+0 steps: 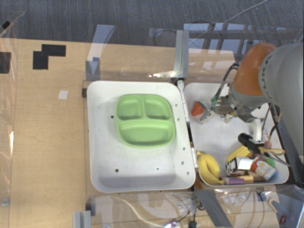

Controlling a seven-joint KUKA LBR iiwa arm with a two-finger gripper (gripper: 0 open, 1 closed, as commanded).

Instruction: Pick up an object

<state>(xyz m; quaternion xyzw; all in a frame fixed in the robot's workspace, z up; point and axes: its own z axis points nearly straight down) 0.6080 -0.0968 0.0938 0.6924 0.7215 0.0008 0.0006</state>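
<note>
Gripper low in right bin, far-left part — finger state cannot tell. Red object just beside it. Banana and clutter near edge. Green divided plate in left bin.

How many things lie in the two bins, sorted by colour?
Green: 1, the divided plate
Red: 1, the small red object
Yellow: 1, the banana
Mixed pile in the right bin's corner: too cluttered to count
Total clearly seen: 3

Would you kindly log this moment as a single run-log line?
arm: over right white bin | pincer: beside small red object | green compartment plate: left bin | yellow banana: right bin
</note>
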